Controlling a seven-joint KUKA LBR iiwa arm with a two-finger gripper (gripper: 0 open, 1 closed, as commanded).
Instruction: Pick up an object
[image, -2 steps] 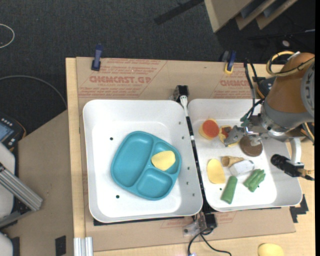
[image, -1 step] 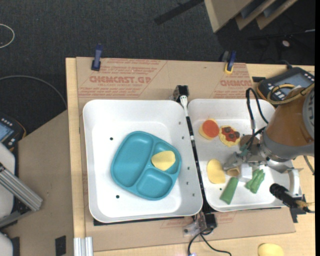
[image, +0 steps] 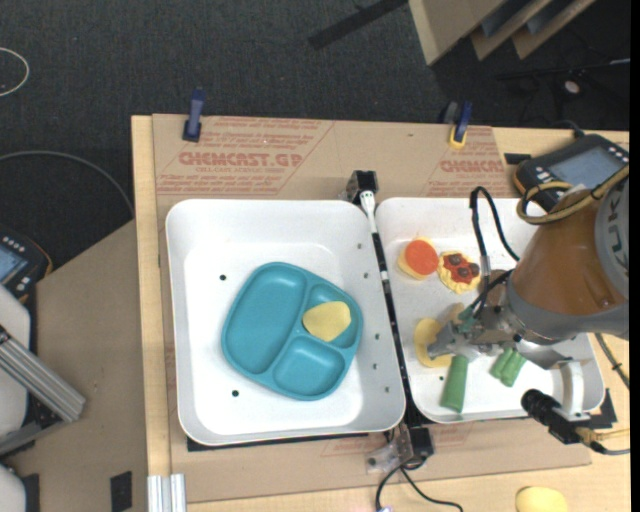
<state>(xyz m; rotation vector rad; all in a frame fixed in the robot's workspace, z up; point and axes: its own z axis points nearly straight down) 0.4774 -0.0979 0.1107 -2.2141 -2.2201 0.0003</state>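
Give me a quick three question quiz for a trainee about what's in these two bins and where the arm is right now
1. True or false: the teal divided plate lies in the right bin.
2. Which item lies in one of the plate's compartments? A) a green cylinder B) a pale yellow piece C) an orange round piece
3. Fill in: the gripper is over the ____ bin.

Key
1. False. The plate lies in the left bin.
2. B. The pale yellow piece sits in the plate's upper right compartment; the green cylinder and the orange round piece are in the right bin.
3. Right.
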